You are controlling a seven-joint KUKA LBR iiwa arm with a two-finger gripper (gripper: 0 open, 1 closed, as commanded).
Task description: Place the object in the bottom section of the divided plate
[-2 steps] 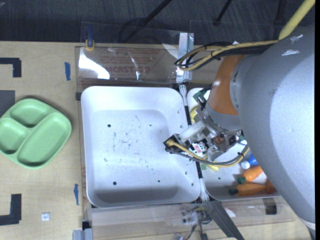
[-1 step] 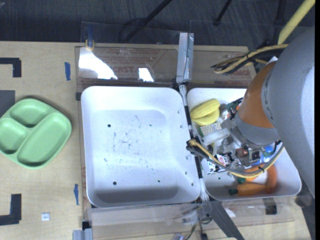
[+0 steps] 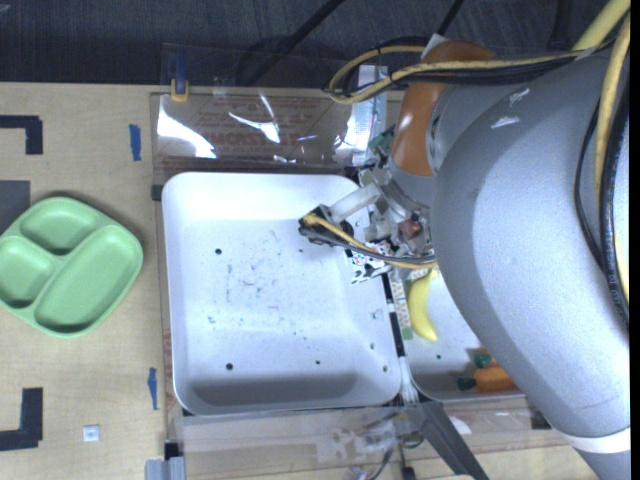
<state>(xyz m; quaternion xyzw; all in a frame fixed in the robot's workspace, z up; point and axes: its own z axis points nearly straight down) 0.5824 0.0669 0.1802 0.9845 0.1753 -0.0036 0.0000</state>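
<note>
You are looking at the gripper point(image 3: 366, 256) hanging over the upper right corner of the left bin point(image 3: 270, 298), in the middle of the frame and close to the wall that this bin is sharing with the right bin point(image 3: 445, 363). The big grey arm point(image 3: 520, 228) is reaching in from the right and is covering most of the right bin. The arm is hiding part of the gripper, so you cannot tell whether it is released or clenched, and nothing is showing as held in it.

The banana point(image 3: 422, 310) is lying in the right bin, just beside the shared wall, to the lower right of the gripper. It is near the gripper but not touching it, and the arm is covering its right side. Further to the lower right, an orange thing with a green end point(image 3: 487, 376) is lying in the same bin, at the edge of the arm.

The green divided plate point(image 3: 80, 280) is resting on the bench point(image 3: 90, 138) at the left of the frame, well apart from both bins. Its long bottom section is facing the lower right.
</note>
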